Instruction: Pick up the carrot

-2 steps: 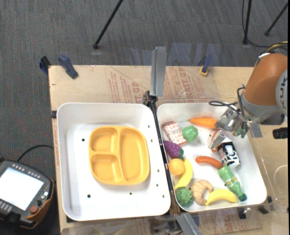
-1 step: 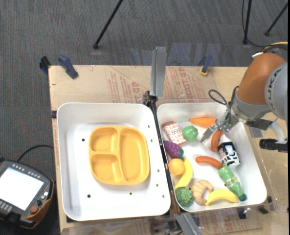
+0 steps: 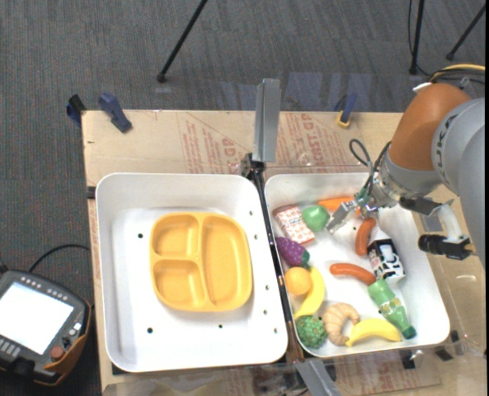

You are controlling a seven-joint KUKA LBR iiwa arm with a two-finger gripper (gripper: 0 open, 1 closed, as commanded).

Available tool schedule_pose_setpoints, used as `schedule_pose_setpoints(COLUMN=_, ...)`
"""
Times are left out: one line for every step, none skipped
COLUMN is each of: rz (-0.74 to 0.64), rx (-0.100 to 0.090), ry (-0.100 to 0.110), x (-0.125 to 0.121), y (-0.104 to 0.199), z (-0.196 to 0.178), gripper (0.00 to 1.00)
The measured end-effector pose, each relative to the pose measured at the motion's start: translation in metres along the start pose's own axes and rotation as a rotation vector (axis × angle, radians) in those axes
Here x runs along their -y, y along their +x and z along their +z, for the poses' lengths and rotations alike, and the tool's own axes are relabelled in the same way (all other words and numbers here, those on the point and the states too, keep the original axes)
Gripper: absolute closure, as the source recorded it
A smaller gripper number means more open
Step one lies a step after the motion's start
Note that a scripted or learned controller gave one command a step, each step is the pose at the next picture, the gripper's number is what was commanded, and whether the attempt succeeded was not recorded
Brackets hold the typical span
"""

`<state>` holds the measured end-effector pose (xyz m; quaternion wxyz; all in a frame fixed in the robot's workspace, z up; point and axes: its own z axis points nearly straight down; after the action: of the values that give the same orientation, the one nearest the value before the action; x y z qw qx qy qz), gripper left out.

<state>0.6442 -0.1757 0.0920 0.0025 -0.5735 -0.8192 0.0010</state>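
The setting is a robotics laboratory. The tabletop (image 3: 186, 143) is a bare printed cardboard sheet fixed at its far edge with blue clamps (image 3: 114, 111). Two white bins (image 3: 120, 221) sit side by side on it. A teach pendant (image 3: 30, 324) with a lit screen lies on grey carpet (image 3: 79, 40) at the left. Black tripod legs (image 3: 186, 31) stand behind the tabletop.

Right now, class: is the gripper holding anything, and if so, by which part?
Cannot be told. The gripper sits low beside the carrot in the right bin, but no grasp is visible.
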Motion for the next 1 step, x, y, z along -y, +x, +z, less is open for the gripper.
schedule_pose_setpoints(rz=0.355, rx=0.002, ry=-0.004, x=-0.0046, y=0.0118, z=0.0040, gripper=0.00)
